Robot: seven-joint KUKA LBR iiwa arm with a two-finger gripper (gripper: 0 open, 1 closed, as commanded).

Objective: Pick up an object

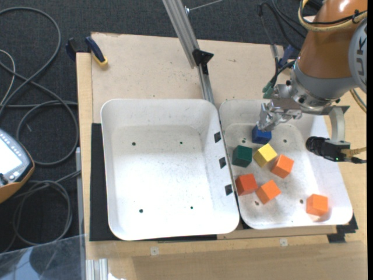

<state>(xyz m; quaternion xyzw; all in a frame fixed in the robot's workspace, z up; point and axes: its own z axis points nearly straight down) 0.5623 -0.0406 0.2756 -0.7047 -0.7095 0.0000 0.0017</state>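
Overhead, the arm (332, 39) is cut off by the frame's right edge, and its bulk hides the far corner of the right bin (344, 212). The gripper (265, 124) sits directly above the blue cube (261, 136); whether its claw is open or closed cannot be told. No legible writing appears. The right bin also contains a green cube (242, 155), a yellow cube (266, 154) and four orange cubes (282, 165). The left bin (116, 112) adjoins it.
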